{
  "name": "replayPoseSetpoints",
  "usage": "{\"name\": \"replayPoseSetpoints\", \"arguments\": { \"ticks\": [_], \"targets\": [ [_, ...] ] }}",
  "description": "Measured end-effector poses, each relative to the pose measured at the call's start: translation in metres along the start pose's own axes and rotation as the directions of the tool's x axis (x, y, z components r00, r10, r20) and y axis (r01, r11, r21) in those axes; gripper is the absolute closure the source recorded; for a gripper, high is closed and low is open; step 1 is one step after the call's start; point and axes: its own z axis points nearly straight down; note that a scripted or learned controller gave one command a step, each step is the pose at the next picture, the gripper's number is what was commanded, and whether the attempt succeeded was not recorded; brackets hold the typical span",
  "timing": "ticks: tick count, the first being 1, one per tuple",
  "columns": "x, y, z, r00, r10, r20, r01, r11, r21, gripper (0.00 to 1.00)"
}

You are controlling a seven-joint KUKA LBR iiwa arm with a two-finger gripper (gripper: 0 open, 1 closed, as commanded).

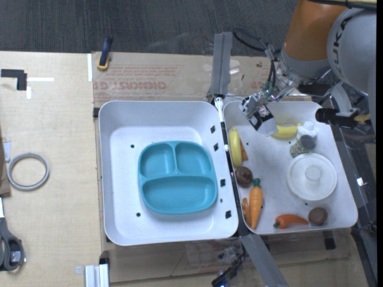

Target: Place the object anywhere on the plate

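A blue three-compartment plate (177, 178) lies in the middle of the left white bin (119, 124), with nothing on it. My gripper (260, 113) hangs over the upper left part of the right bin (344, 160), just left of a small yellow banana (286, 131). Nothing shows between its fingers. Several toy foods lie in that bin: a yellow piece (235, 147) against the left wall, a brown round one (243, 175), a carrot (255, 202), an orange pepper (290, 221) and a brown ball (318, 216).
A white round lid (312, 175) and a small grey-capped bottle (304, 140) sit right of the banana. On the bench to the left are a tape ring (27, 171) and scissors (9, 253). A blue-and-yellow tool (106, 53) lies behind the left bin.
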Motion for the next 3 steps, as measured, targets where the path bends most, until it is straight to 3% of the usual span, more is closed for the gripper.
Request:
{"name": "replayPoseSetpoints", "arguments": {
  "ticks": [1, 2, 3],
  "targets": [
    [0.066, -0.050, 0.021, 0.998, -0.060, -0.003, 0.060, 0.998, 0.001, 1.00],
    [0.188, -0.070, -0.036, 0.999, -0.033, -0.003, 0.033, 0.999, 0.000, 1.00],
    [0.245, -0.016, 0.009, 0.978, -0.210, -0.003, 0.210, 0.978, 0.002, 1.00]
  ]
}}
